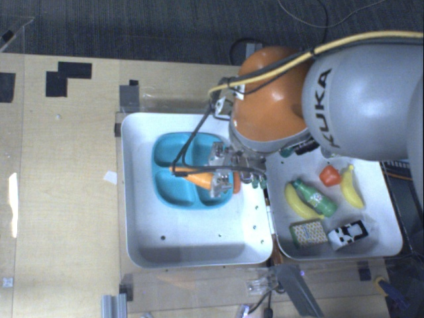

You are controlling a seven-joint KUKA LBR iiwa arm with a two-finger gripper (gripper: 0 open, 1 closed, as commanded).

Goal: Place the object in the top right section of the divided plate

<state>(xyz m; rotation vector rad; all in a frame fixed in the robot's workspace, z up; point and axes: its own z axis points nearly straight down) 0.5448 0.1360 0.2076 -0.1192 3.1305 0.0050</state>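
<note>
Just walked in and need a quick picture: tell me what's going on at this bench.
The KUKA arm's gripper sits over the blue divided plate in the left bin, with an orange carrot-like object at its tip, above the plate's right side. The right bin holds two bananas, a green bottle and other small items.

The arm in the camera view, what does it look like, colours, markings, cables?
The arm is a bulky rounded grey shell with black KUKA lettering on it. An orange domed band sits above the wrist. A yellow cable runs along its top and a thin black one loops down. The small metallic pincer is at its end.
</note>
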